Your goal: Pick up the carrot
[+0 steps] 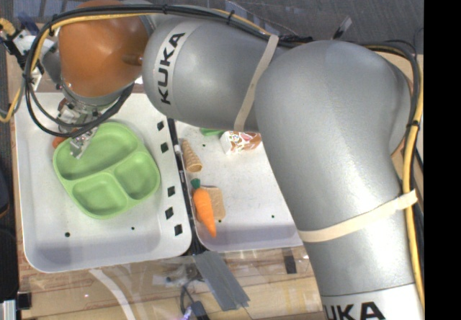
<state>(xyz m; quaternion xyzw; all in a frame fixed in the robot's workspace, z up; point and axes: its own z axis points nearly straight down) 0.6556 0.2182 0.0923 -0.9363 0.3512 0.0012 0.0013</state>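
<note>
Camera view first, and the biggest thing I'm seeing is the arm (317, 131): its grey bulk sweeps in from the right and covers most of the right bin's (252, 236) far side, with the orange band (94, 52) sitting over the far edge of the left bin (43, 239). Below that band I've got the gripper (78, 140) hanging over the left bin's far-left corner, right at the far rim of the green divided plate (108, 167). I cannot tell from this angle how the jaws stand; the tip is small and cluttered with cabling. The plate itself lies in the left bin, taking up its middle, three compartments showing. A small orange-red bit (57, 143) peeks out just beside the plate's far-left rim, touching or nearly so, I can't say which. Over to the right bin now: the carrot (204, 212) is lying near the bin's left wall, toward the near edge, green top pointing away. Beside it sits a tan block (216, 203), touching it. Further back along the same wall there's a ribbed tan cone (191, 156), and a white-and-red piece (241, 142) tucked just under the arm.
</note>
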